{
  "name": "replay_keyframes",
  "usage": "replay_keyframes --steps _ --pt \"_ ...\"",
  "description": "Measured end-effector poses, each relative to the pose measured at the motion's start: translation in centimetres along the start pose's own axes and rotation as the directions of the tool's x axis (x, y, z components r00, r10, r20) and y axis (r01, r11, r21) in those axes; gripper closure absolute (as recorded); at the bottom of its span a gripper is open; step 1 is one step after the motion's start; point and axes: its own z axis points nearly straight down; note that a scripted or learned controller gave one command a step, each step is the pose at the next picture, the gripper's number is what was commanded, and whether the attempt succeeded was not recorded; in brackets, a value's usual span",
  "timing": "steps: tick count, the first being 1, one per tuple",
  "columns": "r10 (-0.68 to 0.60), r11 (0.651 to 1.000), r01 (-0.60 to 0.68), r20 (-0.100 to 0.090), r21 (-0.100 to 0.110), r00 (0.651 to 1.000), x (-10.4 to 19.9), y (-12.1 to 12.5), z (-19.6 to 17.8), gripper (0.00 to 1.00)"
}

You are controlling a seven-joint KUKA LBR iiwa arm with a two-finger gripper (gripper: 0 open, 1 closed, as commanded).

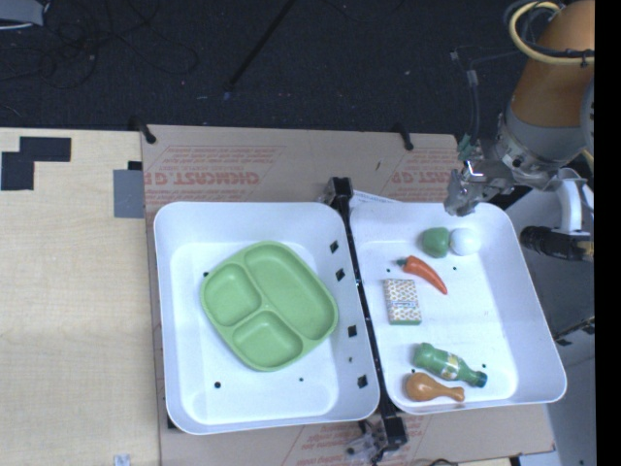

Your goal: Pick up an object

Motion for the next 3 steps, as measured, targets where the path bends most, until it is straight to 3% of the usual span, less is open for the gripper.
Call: replay_keyframes --steps 3 --pt "-0.003 1.000 0.003 -0.002 0.007 1.000 15.1 -0.9 2.8 1.00"
